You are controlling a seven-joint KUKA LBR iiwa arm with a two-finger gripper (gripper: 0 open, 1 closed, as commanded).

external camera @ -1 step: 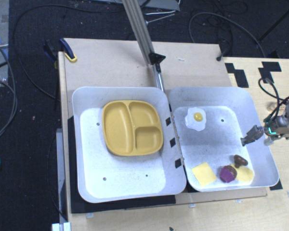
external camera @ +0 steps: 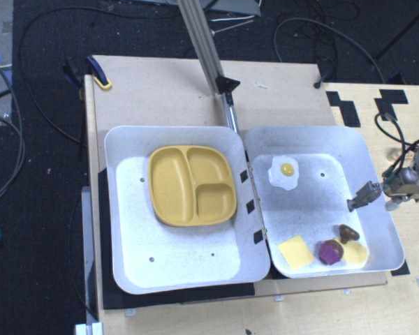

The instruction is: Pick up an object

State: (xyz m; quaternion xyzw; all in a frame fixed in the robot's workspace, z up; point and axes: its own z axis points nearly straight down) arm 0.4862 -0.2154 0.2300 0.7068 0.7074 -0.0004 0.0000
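Jaws (external camera: 366, 194) at the right bin's (external camera: 314, 142) right rim; whether spread or clenched I cannot tell.
Nothing lifted yet, I judge; fried egg (external camera: 285, 172), yellow slice (external camera: 295, 252), purple piece (external camera: 330, 251) and brown piece (external camera: 348, 233) lie inside; yellow tray (external camera: 193, 185) occupies the left bin (external camera: 126, 187).

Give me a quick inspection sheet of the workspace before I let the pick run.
Surface: bench bears left bin and right bin, side by side.
Job's things: fried egg toy, yellow square, purple piece, brown piece, all in the right bin.
Clutter: yellow divided plate in the left bin.
Grippers: gripper at the right bin's right rim, holding nothing seen.
Cables: black cables on the floor.
Surroundings: metal pole slanting over the bench.
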